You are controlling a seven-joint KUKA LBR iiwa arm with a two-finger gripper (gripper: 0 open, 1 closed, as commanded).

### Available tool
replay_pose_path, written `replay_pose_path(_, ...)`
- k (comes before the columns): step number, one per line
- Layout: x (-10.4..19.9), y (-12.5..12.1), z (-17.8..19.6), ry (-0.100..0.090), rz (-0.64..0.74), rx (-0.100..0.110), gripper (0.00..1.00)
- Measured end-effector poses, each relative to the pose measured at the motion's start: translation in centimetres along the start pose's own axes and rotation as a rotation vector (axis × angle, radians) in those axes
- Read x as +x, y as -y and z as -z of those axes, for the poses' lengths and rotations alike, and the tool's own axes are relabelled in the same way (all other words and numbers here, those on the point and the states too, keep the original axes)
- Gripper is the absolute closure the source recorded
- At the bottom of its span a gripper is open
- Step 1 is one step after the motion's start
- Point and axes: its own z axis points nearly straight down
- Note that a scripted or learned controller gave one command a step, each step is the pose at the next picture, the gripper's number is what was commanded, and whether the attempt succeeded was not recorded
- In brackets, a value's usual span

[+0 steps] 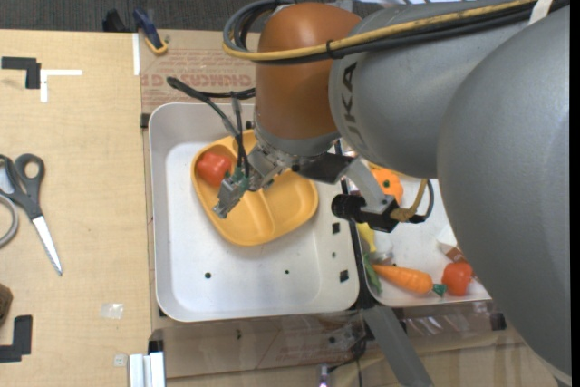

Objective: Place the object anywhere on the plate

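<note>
Gripper (227, 198) hovers over yellow plate (272, 213), beside red tomato (214, 165).

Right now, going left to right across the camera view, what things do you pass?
Scissors → red tomato on the yellow plate → gripper over the plate → carrot in the right bin → second tomato.
</note>
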Motion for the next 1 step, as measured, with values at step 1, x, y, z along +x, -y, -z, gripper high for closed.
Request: replay_pose_path(1,-4.44,-2.62,16.22,0.001,0.018,-0.001,0.00)
